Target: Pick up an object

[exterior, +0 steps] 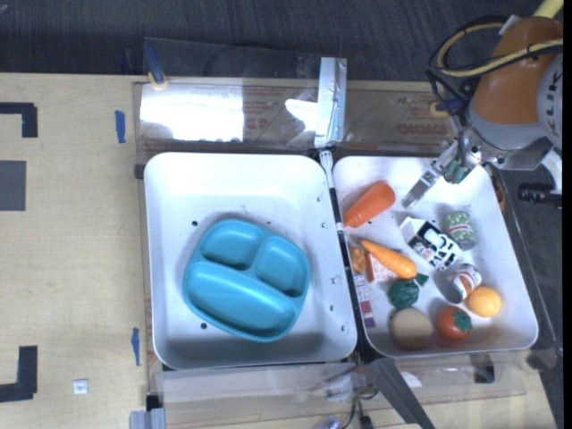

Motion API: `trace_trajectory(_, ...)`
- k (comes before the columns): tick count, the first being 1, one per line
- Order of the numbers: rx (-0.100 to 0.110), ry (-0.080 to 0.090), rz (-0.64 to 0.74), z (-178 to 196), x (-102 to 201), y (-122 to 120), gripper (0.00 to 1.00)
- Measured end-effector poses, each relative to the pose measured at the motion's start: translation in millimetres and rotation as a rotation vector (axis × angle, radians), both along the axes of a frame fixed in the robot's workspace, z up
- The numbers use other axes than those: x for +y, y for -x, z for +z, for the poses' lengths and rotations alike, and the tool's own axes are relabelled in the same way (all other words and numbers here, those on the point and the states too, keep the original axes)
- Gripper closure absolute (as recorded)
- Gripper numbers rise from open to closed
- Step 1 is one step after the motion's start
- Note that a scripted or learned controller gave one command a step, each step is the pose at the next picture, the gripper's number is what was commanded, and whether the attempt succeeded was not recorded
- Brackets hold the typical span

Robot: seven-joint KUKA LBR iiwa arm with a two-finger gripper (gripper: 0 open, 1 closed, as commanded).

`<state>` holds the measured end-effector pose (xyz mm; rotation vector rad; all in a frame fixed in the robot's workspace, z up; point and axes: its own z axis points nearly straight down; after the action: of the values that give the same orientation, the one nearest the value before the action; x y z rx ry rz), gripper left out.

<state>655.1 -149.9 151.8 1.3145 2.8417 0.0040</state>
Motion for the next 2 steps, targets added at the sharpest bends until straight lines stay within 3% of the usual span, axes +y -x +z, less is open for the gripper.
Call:
trace_trajectory(1,0.013,-0.001,0.246,-54,-4,-3,0.00)
trace_trajectory(2,0.002,0.003,0.493,12,55,9,0.00)
